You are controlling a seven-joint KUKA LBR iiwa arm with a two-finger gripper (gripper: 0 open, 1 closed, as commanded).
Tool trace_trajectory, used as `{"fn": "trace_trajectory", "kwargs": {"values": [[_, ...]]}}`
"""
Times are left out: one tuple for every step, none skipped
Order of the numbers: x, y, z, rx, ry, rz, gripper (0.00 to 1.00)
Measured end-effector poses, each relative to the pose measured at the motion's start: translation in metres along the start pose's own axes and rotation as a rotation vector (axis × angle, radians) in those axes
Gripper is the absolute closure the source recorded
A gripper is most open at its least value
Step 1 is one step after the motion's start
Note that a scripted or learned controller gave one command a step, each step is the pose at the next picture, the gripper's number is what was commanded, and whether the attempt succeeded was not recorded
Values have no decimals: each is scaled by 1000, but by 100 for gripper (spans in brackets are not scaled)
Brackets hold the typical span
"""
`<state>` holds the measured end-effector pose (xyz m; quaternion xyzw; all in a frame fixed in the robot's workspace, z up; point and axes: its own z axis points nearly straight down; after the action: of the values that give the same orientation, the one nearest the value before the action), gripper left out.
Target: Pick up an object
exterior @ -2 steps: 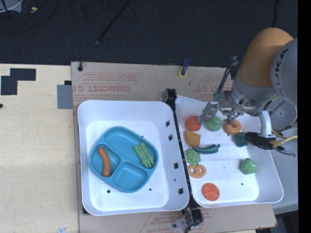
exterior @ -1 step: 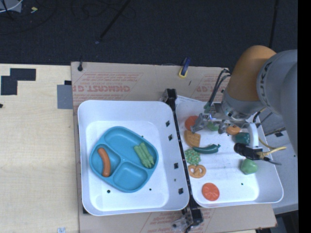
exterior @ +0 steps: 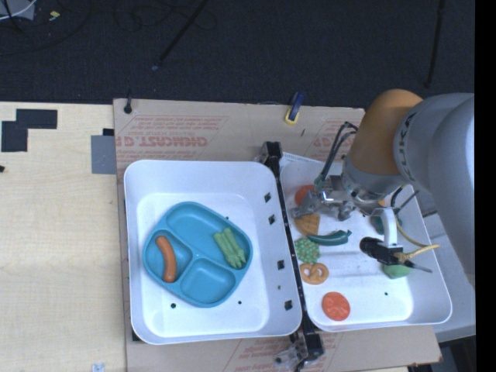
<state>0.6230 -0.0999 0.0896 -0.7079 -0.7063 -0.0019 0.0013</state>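
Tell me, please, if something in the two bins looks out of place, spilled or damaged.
Nothing looks spilled or damaged. The blue tray lies flat in the left bin with a sausage and green beans in separate compartments. The toy foods in the right bin lie loosely scattered below the pincer.

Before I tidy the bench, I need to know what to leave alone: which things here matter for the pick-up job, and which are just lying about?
Part of the job:
gripper
right bin
pretzel
red round piece
green pepper

Lying about:
left bin
blue plate
sausage
green beans
yellow clamp
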Motion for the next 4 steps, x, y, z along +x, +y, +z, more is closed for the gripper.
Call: {"fn": "trace_trajectory", "kwargs": {"values": [[-1,3,-16,-11,1,3,100],[-7,5,-79,-3,-5,0,100],[-8,6,-132,-2,-5,-2,100],[15,-37,-140,6,-3,-3,100]]}}
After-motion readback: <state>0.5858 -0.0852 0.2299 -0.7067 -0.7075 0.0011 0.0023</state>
